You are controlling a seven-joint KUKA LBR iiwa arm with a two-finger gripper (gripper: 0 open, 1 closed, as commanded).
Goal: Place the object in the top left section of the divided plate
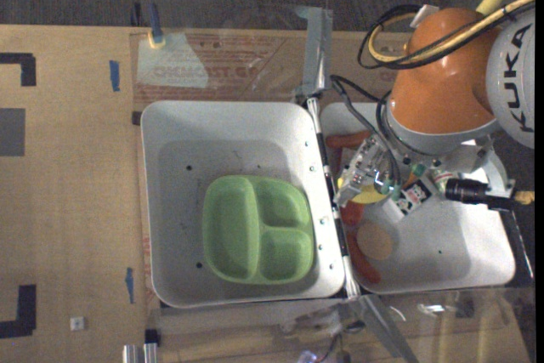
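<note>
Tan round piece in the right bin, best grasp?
Likely straight down across the tan round piece, fingers closing on its outer edges. It looks like it lies flat on the right bin floor. A red piece sits against its lower left, so take the upper-left and lower-right edges.

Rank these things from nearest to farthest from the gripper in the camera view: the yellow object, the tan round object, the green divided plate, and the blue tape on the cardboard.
1. Yellow object: right bin, directly at the gripper.
2. Tan round object: right bin, just below it.
3. Green divided plate: left bin, across the divider.
4. Blue tape: cardboard, far upper left.
</note>
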